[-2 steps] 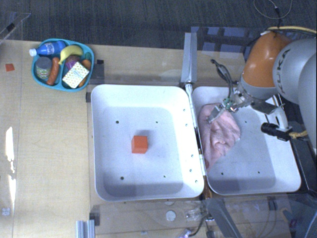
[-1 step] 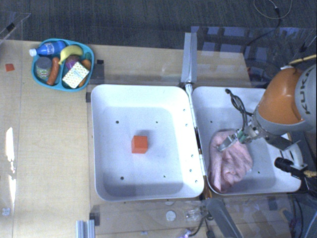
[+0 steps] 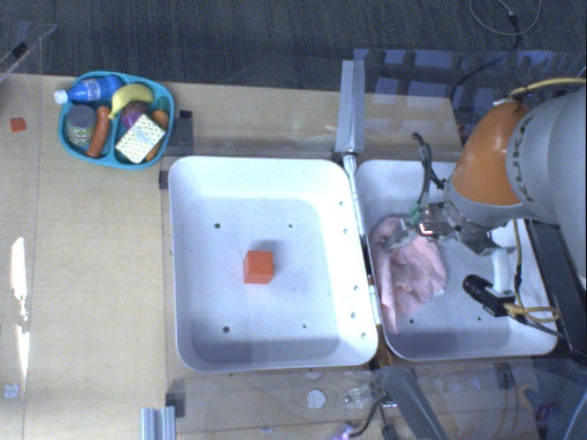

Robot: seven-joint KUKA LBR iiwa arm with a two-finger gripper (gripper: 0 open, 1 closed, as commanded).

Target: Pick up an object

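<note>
An orange cube [image 3: 260, 267] lies near the middle of the left white bin [image 3: 202, 191]. A crumpled pink cloth [image 3: 411, 269] lies in the right white bin [image 3: 477, 324], against its left wall. My gripper [image 3: 413, 228] reaches in from the right, low over the upper edge of the pink cloth. The wrist with its orange band [image 3: 486, 168] stands above the right bin's back half. The fingertips sit at or in the cloth's folds, so their state stays hidden.
A blue tray [image 3: 66, 136] of toy food stands on the bench at the far left back. A metal divider post [image 3: 348, 108] rises between the two bins. Black cables [image 3: 491, 296] hang from the wrist over the right bin.
</note>
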